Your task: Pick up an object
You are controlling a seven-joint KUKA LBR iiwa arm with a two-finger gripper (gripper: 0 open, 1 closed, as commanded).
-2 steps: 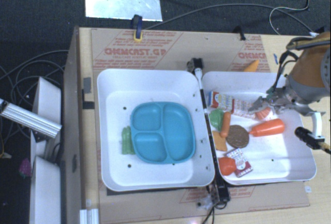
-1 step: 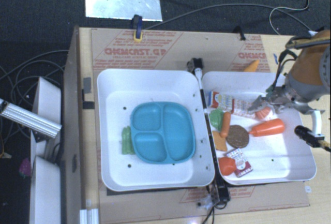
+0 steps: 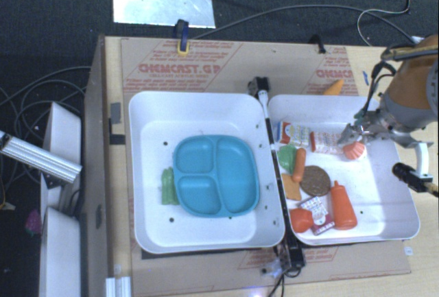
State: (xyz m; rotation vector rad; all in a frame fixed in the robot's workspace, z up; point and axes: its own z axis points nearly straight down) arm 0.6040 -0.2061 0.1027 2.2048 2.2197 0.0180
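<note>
we start at the left, where the shallow white left bin [image 3: 147,151] holds a light blue plastic tray with three compartments [image 3: 216,174] near its middle. a small green block [image 3: 169,186] lies just beside the tray's left edge. bare white floor shows along this bin's top wall and its left wall, and a thinner strip along the bottom wall.

a narrow seam with a black clamp [image 3: 261,86] at its top end divides the two bins. in the shallow white right bin [image 3: 394,203] the things crowd the left half: a red and white packet [image 3: 293,132] near the top, a green piece [image 3: 286,155] touching an orange sausage-shaped piece [image 3: 299,164], a flat orange wedge [image 3: 291,187] at the seam wall, a brown oval patty [image 3: 316,180], a red and white printed carton [image 3: 319,212] beside a red-orange lump [image 3: 300,219], and an orange bottle with a tapered top [image 3: 342,206]. the right half of this bin's floor is open down to the bottom wall.

the grey gripper [image 3: 357,132] sits low near the right bin's upper right, just above a small orange-pink round object [image 3: 354,150], seemingly touching it. we cannot tell whether the fingers are parted or closed, nor whether they grip anything. an orange carrot-shaped piece [image 3: 333,88] lies on the board outside the bin's top wall.
</note>
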